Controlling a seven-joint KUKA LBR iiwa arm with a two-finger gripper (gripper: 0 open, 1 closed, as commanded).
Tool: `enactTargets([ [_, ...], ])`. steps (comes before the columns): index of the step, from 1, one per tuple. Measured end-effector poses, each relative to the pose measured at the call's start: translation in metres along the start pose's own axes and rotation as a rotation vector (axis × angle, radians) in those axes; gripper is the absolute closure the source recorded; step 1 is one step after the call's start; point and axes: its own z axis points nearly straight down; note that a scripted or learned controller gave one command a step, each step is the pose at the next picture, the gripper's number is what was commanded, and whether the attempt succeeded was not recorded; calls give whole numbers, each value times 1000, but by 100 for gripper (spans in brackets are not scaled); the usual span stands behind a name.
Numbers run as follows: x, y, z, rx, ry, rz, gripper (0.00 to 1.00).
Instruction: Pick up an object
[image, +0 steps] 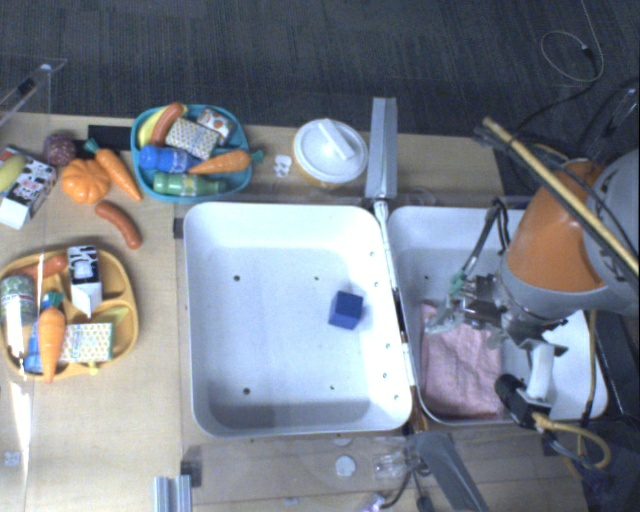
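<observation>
1. Hanging over the right bin (440, 218) at the end of the grey arm (555, 240): the gripper (468, 305), pointing down toward the bin floor.
2. Showing no clear sight of the jaws from above; cannot tell whether wide, narrow or holding anything.
3. Lying just below and beside the jaws, on the near half of the same bin: a pink cloth (460, 370), crumpled and touching the bin's near wall.
4. Resting well apart from the jaws, across the dividing walls, in the left bin (250, 240): a blue cube (347, 309), sitting alone toward that bin's right side, the side nearer the jaws.
5. Standing beyond the bins, far from the jaws:
   - a white lidded tub (332, 150) behind the left bin;
   - a blue bowl (148, 180) heaped with toy food;
   - a yellow plate (125, 300) of toy food at the far left of the bench (150, 420).
</observation>
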Motion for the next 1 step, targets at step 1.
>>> enactTargets([
  [1,-31,51,85,-3,-1,-296,0],
])
